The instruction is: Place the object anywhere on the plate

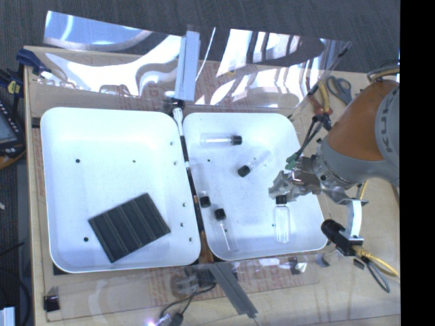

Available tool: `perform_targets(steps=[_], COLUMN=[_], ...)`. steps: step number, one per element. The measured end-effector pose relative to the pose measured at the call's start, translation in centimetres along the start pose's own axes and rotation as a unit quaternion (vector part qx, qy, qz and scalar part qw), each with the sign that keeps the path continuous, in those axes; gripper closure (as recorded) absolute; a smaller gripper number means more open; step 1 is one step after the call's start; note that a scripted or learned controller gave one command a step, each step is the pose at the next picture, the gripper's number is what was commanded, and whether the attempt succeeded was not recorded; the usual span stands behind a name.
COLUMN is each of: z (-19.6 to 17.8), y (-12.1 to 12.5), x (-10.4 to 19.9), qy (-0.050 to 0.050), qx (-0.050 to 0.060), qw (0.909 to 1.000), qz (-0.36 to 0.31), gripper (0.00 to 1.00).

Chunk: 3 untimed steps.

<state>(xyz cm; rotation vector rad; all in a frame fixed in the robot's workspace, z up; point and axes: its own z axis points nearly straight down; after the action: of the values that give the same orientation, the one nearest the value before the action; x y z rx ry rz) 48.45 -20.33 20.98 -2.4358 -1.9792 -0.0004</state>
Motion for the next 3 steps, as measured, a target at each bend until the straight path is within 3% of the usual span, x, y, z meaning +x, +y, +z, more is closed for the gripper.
perform_targets(steps=[1,2,3], z=[3.0,2.0,-8.6], y=[0.9,-0.3,-5.8], x=[11.7,20.1,23.9], qy=[-0.001,-0.001,-0.001], qx=[0.002,0.001,0.0], qw=[0.9999,0.9958,0.9914], qz=[0.01,-0.092,-0.131], gripper=[1.0,1.0,1.0])
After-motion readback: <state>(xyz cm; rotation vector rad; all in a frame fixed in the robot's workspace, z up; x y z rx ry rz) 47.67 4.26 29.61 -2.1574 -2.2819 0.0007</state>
